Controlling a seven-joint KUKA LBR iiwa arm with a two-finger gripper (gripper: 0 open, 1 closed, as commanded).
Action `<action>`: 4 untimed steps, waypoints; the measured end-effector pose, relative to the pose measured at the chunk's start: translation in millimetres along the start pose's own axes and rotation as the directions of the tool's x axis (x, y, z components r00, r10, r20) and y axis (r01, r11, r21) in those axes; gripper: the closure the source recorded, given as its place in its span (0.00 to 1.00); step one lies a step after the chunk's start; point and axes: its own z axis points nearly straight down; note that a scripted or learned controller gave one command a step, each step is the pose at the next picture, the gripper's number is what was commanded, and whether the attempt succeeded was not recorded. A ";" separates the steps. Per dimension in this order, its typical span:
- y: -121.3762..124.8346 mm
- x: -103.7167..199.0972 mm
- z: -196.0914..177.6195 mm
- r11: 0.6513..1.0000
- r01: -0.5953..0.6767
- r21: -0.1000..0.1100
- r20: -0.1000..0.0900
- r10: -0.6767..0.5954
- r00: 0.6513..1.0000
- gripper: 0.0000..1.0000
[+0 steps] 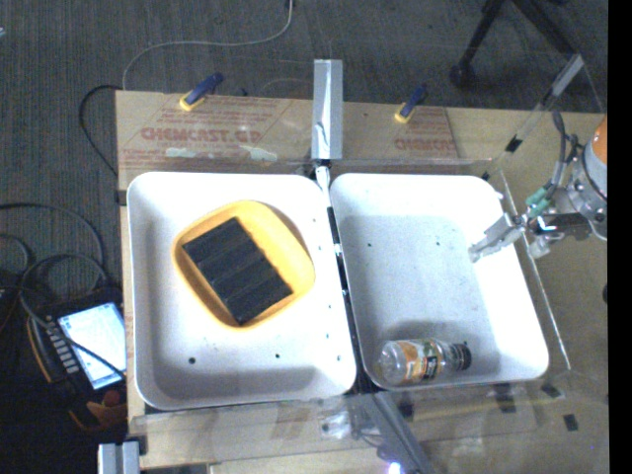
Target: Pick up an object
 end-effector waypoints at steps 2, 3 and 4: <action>5.1 59.5 -48.3 0.928 -0.373 0.000 0.001 0.373 0.928 1.00; 11.0 134.5 -78.2 0.894 -0.449 0.001 0.001 0.449 0.894 1.00; 10.9 134.0 -78.2 0.893 -0.450 0.000 0.001 0.450 0.893 0.00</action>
